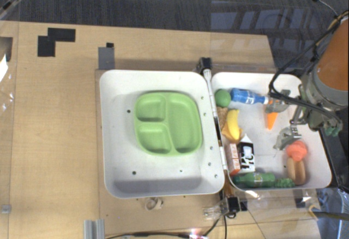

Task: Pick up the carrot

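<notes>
The carrot [271, 119] is a small orange cone lying in the right bin [326, 175], just below the cap end of a blue bottle [248, 97]. My gripper [287, 137] hangs over the same bin, a little to the right of and below the carrot, apart from it. It sits just above a salmon-coloured round fruit [297, 150]. Nothing shows in the gripper. The grey arm with its orange band [334, 69] comes in from the right edge.
The right bin also holds a green ball [222, 97], a banana [233, 125], a black-and-white carton [247, 156], a cucumber [255, 179] and a bun-like piece [296, 171]. The left bin [117, 178] holds a green divided plate [166, 123].
</notes>
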